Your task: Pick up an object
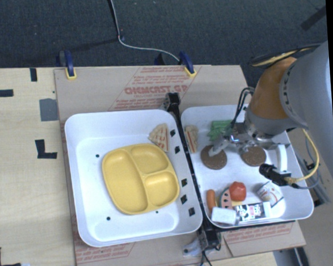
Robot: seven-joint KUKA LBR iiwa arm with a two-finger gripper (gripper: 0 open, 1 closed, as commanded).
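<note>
Reaching in from the right, the gripper (231, 140) hangs low over the right bin (300, 208), just by the green toy (218, 129) and brown disc (214, 159), likely to grab one; how it is set, I cannot tell

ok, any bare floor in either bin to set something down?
Left bin: bare strips left of the yellow plate, along the front wall, and at the back-left corner. Right bin is crowded: brown discs, tomato, carrot, packets along the front, gripper over the middle.
</note>
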